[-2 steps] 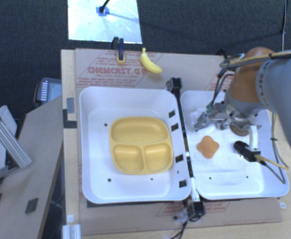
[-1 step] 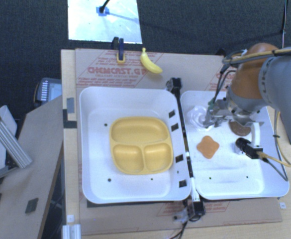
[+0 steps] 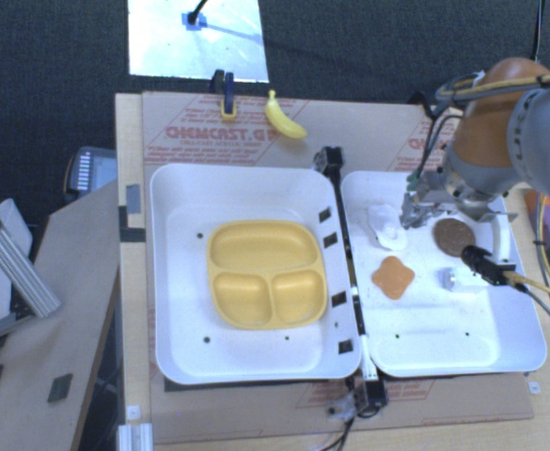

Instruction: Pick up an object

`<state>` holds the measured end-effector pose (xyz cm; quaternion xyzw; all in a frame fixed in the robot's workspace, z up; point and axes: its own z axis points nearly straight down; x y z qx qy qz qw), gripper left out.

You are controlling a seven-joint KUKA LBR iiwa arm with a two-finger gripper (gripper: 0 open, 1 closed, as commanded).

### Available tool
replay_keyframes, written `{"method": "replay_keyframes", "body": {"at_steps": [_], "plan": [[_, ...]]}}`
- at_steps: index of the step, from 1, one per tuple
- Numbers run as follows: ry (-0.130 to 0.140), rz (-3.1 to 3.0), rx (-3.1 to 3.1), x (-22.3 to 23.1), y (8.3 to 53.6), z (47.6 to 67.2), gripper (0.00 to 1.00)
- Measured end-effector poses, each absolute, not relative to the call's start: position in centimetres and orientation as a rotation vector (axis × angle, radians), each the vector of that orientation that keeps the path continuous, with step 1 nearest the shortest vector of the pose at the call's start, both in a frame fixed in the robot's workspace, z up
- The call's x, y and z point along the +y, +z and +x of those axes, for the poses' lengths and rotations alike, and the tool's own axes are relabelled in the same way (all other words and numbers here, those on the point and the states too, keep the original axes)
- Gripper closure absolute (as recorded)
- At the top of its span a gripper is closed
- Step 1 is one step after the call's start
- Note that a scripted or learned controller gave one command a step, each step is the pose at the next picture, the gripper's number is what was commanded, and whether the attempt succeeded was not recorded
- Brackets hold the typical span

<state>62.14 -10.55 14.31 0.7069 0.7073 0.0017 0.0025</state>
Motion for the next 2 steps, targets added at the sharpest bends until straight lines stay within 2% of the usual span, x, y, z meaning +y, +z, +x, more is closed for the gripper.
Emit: {"method": "replay_keyframes", "body": {"at_steps": [2], "plan": [[0.006,2.214,2.222,-11.1,23.8,62.4,1.0]]}}
